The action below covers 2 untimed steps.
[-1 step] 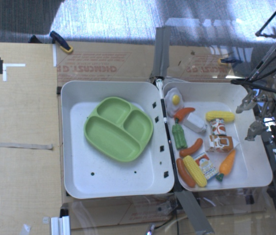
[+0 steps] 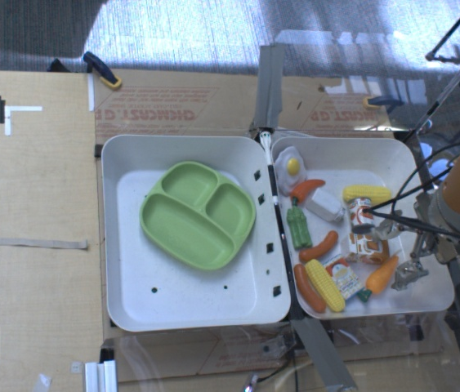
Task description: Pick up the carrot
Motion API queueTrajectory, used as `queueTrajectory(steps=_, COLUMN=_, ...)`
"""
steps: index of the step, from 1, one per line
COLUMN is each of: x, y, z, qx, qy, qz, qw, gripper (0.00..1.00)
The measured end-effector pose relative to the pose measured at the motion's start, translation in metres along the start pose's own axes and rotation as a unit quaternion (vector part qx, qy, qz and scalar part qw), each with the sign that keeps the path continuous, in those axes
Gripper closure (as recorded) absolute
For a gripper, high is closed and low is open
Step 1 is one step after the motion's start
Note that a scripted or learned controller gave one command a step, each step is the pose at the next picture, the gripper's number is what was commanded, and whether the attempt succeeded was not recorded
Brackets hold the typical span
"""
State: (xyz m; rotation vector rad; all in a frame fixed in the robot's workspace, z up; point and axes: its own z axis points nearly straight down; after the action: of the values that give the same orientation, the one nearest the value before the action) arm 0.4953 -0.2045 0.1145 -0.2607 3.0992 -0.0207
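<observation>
The carrot [image 2: 381, 274] is a short orange piece with a green end. It lies tilted near the front right of the right bin [image 2: 426, 300]. My gripper [image 2: 393, 251] reaches in from the right and hangs low just above the carrot. Its two metal fingers [image 2: 410, 273] stand spread apart, one beside the carrot's right end, the other over a red and white packet [image 2: 363, 237]. Nothing is held between them.
The right bin also holds two corn cobs [image 2: 324, 284], a sausage [image 2: 319, 246], a green vegetable [image 2: 299, 225], a red-orange pepper [image 2: 307, 189], a fried egg [image 2: 292, 166] and a white block [image 2: 325, 208]. A green divided plate [image 2: 198, 215] sits in the left bin [image 2: 115, 243].
</observation>
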Motion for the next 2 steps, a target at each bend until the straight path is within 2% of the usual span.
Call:
queueTrajectory(steps=1, x=-0.009, y=0.024, z=0.005, qx=0.006, qy=-0.005, qz=-0.201, qw=0.9796, gripper=0.00)
queueTrajectory(steps=2, x=-0.007, y=0.012, z=0.005, qx=0.003, qy=-0.008, qz=-0.311, qw=0.9503, gripper=0.00)
